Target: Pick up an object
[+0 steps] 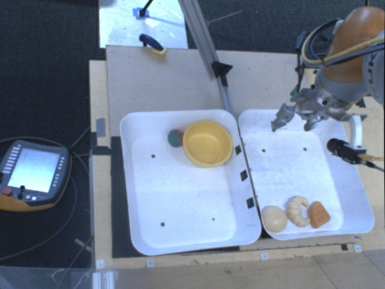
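a single fixed camera is looking down from above the bench at a slant, taking in both shallow white plastic bins: the left-hand bin (pixel 180 221) and the right-hand bin (pixel 355 209). it is sitting far enough back that the pale wooden bench top (pixel 168 80) and the dark floor around it are showing too. the grey arm with its orange band (pixel 355 32) is entering from the right edge.

2 white bins (pixel 144 233), 1 yellow bowl (pixel 207 142), 1 green obj (pixel 174 138), 3 food items (pixel 296 213).
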`<state>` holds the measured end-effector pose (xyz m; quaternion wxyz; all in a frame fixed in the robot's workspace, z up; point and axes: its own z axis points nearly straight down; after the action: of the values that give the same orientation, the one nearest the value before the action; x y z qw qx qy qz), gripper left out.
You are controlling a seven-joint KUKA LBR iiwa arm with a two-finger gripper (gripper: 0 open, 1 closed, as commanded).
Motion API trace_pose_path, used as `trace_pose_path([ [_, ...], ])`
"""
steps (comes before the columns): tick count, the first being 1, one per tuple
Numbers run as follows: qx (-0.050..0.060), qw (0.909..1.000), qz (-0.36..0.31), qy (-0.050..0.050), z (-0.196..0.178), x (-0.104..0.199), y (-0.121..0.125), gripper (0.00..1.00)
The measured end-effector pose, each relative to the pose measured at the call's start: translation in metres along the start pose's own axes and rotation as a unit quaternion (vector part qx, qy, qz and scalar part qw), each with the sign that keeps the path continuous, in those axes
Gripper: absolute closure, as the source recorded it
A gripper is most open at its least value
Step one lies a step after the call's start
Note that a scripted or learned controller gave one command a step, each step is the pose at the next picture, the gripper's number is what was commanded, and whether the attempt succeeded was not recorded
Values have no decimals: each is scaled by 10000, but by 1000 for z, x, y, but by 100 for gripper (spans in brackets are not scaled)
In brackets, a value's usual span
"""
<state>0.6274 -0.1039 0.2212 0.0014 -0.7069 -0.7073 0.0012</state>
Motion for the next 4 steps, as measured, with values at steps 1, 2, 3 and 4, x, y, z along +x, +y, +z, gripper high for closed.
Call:
trace_pose_path([
  [1, 1, 10000, 0, 0, 62, 2, -4, 0],
  [2, 1, 10000, 3, 0, 122, 0, 2, 0],
  [3, -29, 10000, 1, -3, 108, 0, 4, 100],
  [4, -50, 10000, 0, -6, 45, -4, 6, 100],
])
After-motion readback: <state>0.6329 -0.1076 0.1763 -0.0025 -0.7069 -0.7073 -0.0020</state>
